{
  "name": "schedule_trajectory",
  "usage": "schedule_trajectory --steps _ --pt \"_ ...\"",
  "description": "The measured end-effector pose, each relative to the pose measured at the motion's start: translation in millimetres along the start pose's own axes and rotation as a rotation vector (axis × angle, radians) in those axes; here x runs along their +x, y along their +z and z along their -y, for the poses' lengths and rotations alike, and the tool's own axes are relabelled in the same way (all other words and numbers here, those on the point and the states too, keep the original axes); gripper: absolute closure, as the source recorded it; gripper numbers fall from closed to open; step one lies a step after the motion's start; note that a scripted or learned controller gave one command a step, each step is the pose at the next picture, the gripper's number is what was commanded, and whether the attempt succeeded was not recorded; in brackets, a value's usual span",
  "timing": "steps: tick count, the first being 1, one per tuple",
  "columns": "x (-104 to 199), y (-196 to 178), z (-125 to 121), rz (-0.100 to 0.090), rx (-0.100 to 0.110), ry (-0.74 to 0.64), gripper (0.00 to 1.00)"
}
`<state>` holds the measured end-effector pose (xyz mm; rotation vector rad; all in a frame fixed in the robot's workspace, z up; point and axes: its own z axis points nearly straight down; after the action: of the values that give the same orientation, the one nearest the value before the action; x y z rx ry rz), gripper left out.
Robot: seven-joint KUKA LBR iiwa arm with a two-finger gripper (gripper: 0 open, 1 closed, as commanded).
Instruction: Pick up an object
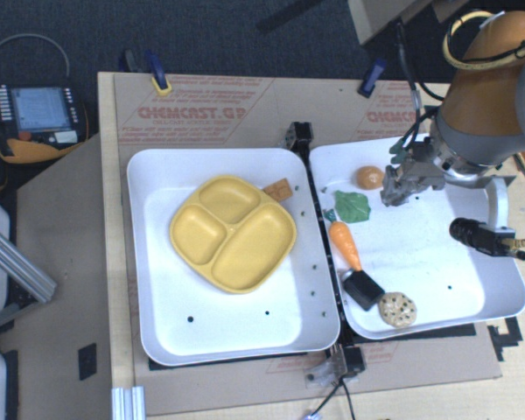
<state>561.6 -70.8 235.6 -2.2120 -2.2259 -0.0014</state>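
Cookie (396,309) nearest cam, orange ball (370,178) just beside tool (395,192), contact unclear

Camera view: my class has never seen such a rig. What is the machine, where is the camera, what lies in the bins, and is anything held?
One fixed camera looks down on the bench at a slant. The grey and orange machine on the right is a robot arm; its gripper hangs over the right bin. That bin holds a round orange item, a green leafy piece, a carrot, a black block and a cookie. The left bin holds a yellow divided plate and a small brown block. Nothing can be seen held in the gripper.
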Motion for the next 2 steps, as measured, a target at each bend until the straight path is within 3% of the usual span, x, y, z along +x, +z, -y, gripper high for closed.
schedule_trajectory --steps 2 --pt "115 14 43 0.0 0.003 0.0 1.0"
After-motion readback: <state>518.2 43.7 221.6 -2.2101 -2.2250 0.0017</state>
